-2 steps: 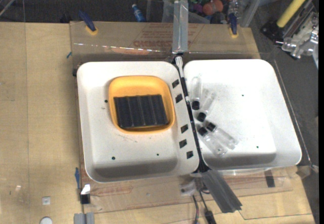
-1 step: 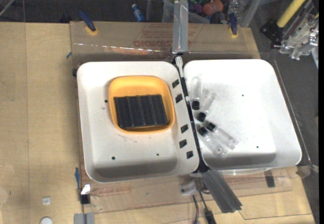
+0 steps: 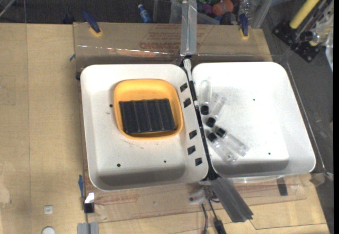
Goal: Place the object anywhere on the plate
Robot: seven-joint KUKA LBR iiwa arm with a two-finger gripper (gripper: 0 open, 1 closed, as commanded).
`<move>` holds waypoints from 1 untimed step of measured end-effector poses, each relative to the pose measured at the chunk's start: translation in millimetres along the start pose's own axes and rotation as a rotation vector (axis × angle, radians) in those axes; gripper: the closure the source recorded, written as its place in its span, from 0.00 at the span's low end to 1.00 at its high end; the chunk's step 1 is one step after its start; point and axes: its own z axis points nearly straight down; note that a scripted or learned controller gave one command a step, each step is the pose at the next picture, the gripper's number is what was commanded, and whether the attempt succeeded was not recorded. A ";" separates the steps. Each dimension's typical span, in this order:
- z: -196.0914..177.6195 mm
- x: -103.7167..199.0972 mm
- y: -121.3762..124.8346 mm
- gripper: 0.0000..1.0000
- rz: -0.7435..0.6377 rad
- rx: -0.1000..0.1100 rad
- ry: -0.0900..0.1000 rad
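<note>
Two shallow white plastic bins sit side by side; the left bin (image 3: 100, 159) holds a rounded square orange plate (image 3: 146, 90) with a black ribbed slab (image 3: 146, 115) lying on it. In the right bin (image 3: 265, 116), against the divider, lie several clear plastic vials with black caps (image 3: 216, 122), overlapping; their transparent bodies blend into the white floor, so their count is unclear.

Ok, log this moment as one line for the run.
plate: left bin, holds black ridged block | clear vials: right bin, by divider | placing: not done
</note>
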 end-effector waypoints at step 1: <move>28.5 -10.2 -0.2 1.00 -0.085 -0.003 0.007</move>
